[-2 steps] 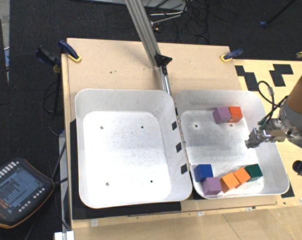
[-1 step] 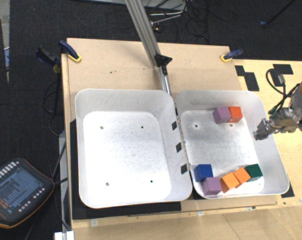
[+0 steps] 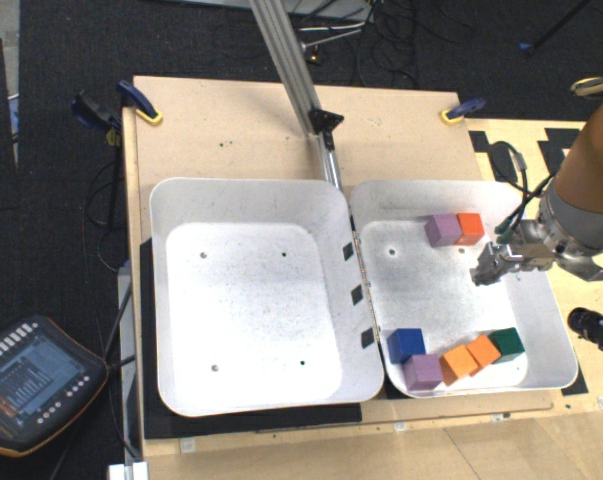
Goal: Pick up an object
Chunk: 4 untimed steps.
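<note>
Camera view: gripper [image 3: 488,268] hovers over the right bin [image 3: 541,313], whether its fingers are parted or closed cannot be told. Purple block [image 3: 442,230] and orange block [image 3: 470,227] lie just beyond it; four more blocks [image 3: 451,356] cluster nearer the camera.

no text, label, brand or number can be read anywhere. the handheld control pendant [image 3: 26,383] at the lower left has a lit screen, but whatever is written on it is too small and blurred to read.
</note>
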Available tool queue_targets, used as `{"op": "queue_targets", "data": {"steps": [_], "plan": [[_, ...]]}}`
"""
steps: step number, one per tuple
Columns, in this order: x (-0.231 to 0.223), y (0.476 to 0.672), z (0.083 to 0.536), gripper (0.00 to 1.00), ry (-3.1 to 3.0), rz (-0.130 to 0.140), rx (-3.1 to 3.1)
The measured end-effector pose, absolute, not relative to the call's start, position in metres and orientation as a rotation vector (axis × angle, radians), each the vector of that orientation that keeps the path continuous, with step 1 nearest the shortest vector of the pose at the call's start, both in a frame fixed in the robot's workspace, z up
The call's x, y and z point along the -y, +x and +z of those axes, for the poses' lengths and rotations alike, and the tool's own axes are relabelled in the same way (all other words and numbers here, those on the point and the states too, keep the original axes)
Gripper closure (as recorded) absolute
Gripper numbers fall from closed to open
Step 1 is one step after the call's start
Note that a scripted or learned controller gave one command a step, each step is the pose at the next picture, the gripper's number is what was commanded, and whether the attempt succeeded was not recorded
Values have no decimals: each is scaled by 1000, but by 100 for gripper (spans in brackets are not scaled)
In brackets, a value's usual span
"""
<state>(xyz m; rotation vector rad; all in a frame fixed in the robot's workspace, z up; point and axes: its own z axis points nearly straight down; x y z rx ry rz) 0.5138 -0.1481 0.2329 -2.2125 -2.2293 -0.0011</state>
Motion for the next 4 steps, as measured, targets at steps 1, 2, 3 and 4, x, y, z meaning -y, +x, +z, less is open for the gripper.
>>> {"op": "queue_targets", "data": {"steps": [1,2,3,4], "plan": [[96,521,223,100,-2211,-2,2230],[42,527,235,100,-2213,-5,2232],[-13,539,243,100,-2211,-4,2232],[-70,542,250,100,-2212,-3,2230]]}}
